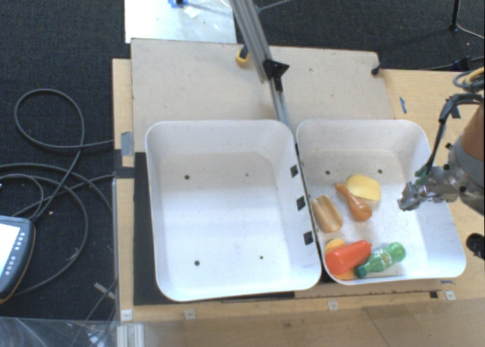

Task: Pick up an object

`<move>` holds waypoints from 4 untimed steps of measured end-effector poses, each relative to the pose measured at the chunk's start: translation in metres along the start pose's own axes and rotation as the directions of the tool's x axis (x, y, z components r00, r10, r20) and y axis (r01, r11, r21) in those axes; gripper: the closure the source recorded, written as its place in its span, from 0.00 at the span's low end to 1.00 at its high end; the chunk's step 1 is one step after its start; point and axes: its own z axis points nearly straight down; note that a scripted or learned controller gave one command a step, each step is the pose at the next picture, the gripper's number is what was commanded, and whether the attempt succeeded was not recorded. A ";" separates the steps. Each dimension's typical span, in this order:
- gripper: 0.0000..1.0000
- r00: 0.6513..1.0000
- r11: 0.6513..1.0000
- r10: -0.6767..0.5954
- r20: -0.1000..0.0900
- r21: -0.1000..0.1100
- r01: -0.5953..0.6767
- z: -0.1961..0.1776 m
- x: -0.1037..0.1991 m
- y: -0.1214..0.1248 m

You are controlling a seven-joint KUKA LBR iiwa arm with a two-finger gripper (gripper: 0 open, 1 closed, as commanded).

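The right bin [413, 135] holds several toy foods. A yellow piece [364, 186] lies beside an orange drumstick-shaped piece [355, 202]. Left of them rests a tan bread-like piece [327, 214]. At the bin's front lie a red-orange pepper-like piece [348, 254] and a green bottle [381, 259]. My gripper [409, 198] hangs over the right side of this bin, to the right of the yellow piece and above the green bottle in the view. Nothing shows between its fingers.
The left bin [163, 141] stands beside the right one, with a divider edge between them. A grey pole [250, 20] slants across the back of the bench. Cables lie on the dark floor at the left.
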 end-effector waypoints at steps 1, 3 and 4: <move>1.00 1.000 1.000 -0.005 -0.002 -0.001 0.005 0.007 0.045 0.024; 1.00 1.000 1.000 -0.006 -0.003 -0.001 0.006 0.005 0.152 0.074; 1.00 1.000 1.000 -0.005 -0.004 -0.001 0.005 0.004 0.202 0.095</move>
